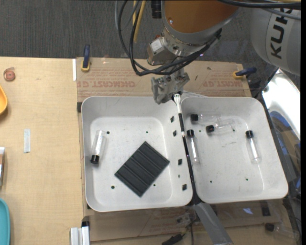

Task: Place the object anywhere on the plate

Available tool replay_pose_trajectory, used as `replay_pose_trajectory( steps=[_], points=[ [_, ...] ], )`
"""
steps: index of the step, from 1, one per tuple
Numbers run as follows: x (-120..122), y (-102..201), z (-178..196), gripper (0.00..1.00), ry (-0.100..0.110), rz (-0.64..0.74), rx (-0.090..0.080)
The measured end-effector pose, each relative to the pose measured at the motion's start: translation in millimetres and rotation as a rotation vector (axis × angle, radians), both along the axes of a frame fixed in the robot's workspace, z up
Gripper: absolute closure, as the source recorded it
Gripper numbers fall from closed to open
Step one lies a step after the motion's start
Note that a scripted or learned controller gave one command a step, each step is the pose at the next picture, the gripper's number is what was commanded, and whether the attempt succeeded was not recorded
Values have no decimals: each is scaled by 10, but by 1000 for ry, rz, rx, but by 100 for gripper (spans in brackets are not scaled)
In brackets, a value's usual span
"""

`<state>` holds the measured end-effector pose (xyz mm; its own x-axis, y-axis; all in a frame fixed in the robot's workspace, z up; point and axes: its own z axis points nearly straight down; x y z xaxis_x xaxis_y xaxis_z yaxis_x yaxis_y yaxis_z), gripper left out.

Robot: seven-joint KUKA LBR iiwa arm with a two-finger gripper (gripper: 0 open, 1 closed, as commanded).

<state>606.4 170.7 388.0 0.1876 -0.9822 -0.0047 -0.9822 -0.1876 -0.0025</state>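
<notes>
Looking down on the two white bins, we are finding the task's likely object, a clear tube with a black cap (97, 147), lying in the left bin (91, 191) near its left wall, cap toward us. A dark ribbed plate (142, 168) is lying flat and turned at an angle in the same bin, well apart from that tube and to its right.

In the right bin (272, 186) we are seeing more capped tubes: one (192, 146) lying just beside the divide between the bins, one (252, 144) toward the right wall, and two clear ones (215, 123) near the back, hard to tell apart.

On writing, we are reading mirrored red print on the cardboard sheet (119, 79) behind the bins; it seems to say "CHEMCAST GP", though we are not sure. White letters "KU" are showing on the grey arm (279, 33) at the upper right.

The arm is reaching in from the right, its orange band (196, 14) topmost, cables looping around the wrist. The jaws (168, 92) are hanging over the back rim where the bins meet; we cannot tell whether they are spread or pressed together. The tan desk (38, 119) is stretching out to the left.
</notes>
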Motion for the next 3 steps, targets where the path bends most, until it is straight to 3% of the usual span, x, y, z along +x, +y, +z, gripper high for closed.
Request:
replay_pose_trajectory(
  steps=[1, 2, 3],
  points=[
    [26, 459, -995, 100, 2, 421, -1],
    [536, 571, -722, 100, -1, 308, 0],
    [529, 579, -1240, 100, 1, 561, 0]
  ],
)
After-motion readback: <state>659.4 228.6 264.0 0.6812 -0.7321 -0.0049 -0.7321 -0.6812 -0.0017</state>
